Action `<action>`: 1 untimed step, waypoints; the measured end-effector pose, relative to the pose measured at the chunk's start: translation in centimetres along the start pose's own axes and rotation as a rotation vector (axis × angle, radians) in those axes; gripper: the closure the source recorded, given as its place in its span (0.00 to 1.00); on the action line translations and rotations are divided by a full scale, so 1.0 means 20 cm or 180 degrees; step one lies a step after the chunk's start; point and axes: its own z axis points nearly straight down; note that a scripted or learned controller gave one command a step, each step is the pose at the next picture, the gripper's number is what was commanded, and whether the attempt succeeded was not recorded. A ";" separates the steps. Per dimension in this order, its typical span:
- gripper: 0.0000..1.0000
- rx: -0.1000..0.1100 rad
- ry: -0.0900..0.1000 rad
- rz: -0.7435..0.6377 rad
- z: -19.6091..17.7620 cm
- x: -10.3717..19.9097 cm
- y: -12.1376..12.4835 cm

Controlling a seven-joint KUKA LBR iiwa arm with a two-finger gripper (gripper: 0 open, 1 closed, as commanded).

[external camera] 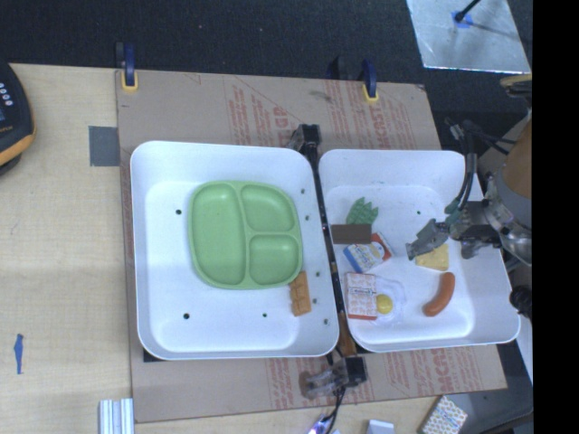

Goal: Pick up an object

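The cheese [435, 259], a yellow wedge, sits in the right bin [398, 165], toward its right side, with a sausage [439, 295] just nearer and a few packets [364, 278] off to its left. Looks like the approach step to me: the gripper [425, 242] hangs right at the cheese's far-left corner, jaws a little apart, nothing between them. Can't tell if they touch it or just sit above it. Next move probably calls for centring over the wedge, dropping, then closing. The left bin [154, 242] has a green plate [244, 233] and a small orange block [299, 294].
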 end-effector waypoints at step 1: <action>0.00 -0.0001 -0.0007 -0.0015 0.26 -0.03 0.31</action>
